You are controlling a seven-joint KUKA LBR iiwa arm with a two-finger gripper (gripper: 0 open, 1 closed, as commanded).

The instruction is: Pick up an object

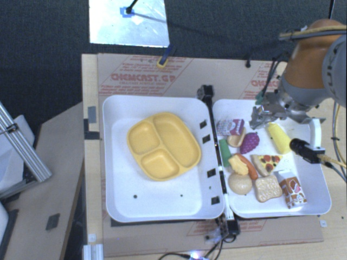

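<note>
The right bin [320, 199] holds several toy foods: purple grapes [249, 142], a yellow corn cob [279, 137], a pizza slice [267, 162], a slice of toast [267, 188], a small milk carton [292, 192], an orange carrot [250, 167], a yellow cheese wedge [236, 163], a pale round piece [240, 184], a green stick [224, 151] and a purple-and-white packet [230, 127]. My gripper [261, 116] hangs over the far part of this bin, just left of the corn and above the grapes. Nothing is visibly held in it.
The left bin [116, 199] carries a yellow divided plate [162, 145]. A black divider with clips [212, 145] runs between the bins. A black fitting with cable [304, 149] lies across the right bin's right side. A shiny sheet [129, 15] lies beyond the bench.
</note>
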